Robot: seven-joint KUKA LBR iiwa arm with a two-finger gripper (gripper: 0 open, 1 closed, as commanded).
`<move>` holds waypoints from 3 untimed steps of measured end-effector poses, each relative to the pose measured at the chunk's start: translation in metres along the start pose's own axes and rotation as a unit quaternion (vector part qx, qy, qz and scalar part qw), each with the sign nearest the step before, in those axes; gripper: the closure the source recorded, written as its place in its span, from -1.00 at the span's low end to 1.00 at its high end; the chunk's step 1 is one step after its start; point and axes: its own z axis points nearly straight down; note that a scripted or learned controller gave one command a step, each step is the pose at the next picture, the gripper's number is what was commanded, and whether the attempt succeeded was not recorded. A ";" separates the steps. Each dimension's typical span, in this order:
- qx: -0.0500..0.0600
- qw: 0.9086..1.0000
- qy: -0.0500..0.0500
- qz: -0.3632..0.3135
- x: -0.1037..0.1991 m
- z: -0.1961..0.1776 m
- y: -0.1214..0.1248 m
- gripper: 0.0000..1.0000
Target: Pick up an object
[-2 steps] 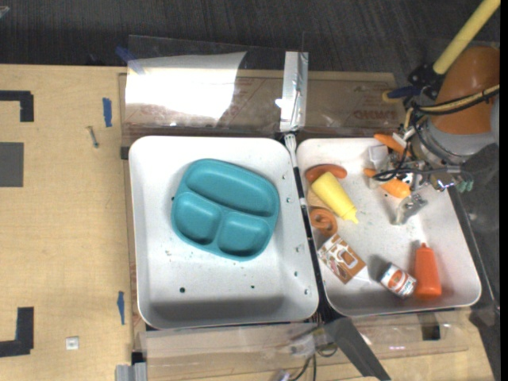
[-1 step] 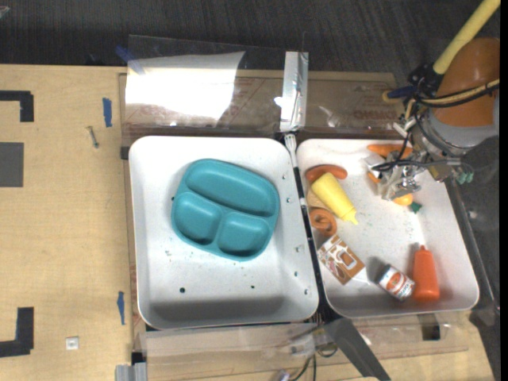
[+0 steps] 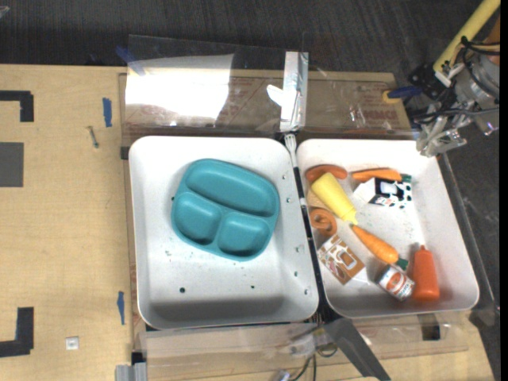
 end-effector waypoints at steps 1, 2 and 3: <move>-0.006 1.000 0.007 0.000 0.003 0.011 0.003 -1.00; -0.009 1.000 0.012 -0.011 0.090 0.081 0.072 -1.00; -0.005 1.000 0.007 0.019 0.111 0.144 0.065 -1.00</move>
